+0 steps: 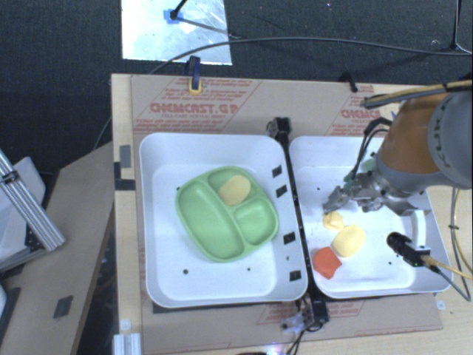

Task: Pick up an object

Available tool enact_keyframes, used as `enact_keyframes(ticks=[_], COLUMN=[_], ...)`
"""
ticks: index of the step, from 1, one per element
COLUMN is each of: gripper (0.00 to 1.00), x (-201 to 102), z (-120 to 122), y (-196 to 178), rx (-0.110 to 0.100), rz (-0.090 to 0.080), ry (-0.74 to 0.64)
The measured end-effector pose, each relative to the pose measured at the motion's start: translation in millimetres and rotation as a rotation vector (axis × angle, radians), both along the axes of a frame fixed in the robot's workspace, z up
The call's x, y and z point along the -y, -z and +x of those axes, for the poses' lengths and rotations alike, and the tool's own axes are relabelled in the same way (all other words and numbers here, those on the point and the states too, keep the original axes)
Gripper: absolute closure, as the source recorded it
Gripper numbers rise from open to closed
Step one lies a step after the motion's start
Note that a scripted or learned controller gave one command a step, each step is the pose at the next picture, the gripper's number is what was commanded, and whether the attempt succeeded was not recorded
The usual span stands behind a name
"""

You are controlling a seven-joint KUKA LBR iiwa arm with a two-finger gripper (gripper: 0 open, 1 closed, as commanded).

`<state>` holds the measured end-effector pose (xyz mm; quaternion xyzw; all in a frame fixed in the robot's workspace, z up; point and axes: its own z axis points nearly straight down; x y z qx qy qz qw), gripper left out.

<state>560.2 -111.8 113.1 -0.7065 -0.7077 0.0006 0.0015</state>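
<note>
Right of the middle, your gripper (341,198) hangs just above a small yellow piece (334,220) in the right bin (318,161). It looks light, smooth and round, so pinch its sides.

The arm (425,143) is running out of the picture at the right edge, above the right bin (325,279). It is covering this bin's far right corner. The gripper (341,198) is looking blurred, just above a small yellow piece (334,220).
</note>
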Motion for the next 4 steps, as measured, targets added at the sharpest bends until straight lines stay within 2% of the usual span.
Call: enact_keyframes(ticks=[1, 2, 3, 4], gripper=[0.0, 1.0, 1.0, 1.0], x=[0, 0, 6, 15], z=[0, 1, 12, 9], y=[30, 18, -34, -84], rx=[0.002, 0.006, 0.01, 0.01], rz=[-0.001, -0.002, -0.003, -0.003], ry=[0.001, 0.002, -0.002, 0.001])
